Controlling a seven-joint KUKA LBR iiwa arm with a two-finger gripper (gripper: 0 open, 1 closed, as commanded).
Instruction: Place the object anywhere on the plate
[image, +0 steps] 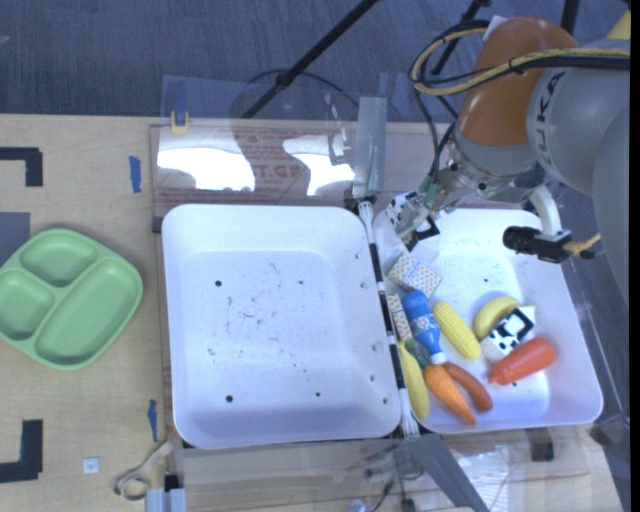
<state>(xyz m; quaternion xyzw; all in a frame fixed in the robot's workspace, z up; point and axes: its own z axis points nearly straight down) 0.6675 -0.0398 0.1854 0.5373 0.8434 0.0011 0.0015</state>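
The green plate (65, 297), split into three compartments, lies on the wooden bench left of both bins. The arm comes in from the upper right, and its gripper (413, 219) hangs over the far left corner of the right bin (570, 330). Just below it lies a checkered packet (412, 271). Toy foods are heaped along that bin's left and near side: a blue bottle (422, 323), a corn cob (455, 330), a banana (494, 312), a carrot (449, 392), a sausage (471, 386) and a red-orange piece (521, 360).
The left bin (270, 320) sits between the plate and the right bin. A yellow piece (414, 381) lies along the divider between the bins. A clear panel (260, 150) stands behind the left bin. Black cables and a clamp (535, 241) hang beside the wrist.
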